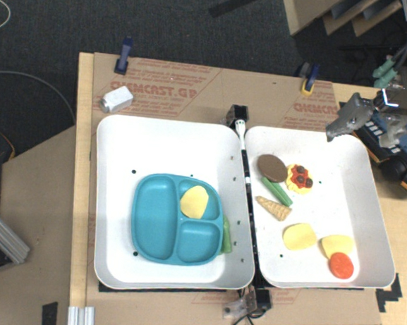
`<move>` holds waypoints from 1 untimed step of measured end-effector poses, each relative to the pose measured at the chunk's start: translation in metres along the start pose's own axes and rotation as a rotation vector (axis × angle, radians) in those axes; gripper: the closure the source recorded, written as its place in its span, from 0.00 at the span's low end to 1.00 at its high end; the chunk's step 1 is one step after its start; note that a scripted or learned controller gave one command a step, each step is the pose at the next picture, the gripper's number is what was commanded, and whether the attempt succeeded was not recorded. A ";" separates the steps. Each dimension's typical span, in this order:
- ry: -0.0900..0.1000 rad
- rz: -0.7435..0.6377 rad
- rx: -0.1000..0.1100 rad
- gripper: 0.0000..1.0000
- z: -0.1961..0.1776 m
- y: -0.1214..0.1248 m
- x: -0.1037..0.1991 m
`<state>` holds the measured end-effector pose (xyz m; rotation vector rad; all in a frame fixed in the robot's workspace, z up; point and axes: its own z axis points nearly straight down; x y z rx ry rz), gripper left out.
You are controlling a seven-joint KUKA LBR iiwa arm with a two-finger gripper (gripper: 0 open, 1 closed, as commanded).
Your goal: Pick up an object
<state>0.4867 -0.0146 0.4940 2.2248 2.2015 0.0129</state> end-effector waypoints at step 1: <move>0.005 -0.027 0.021 0.00 0.061 0.007 0.179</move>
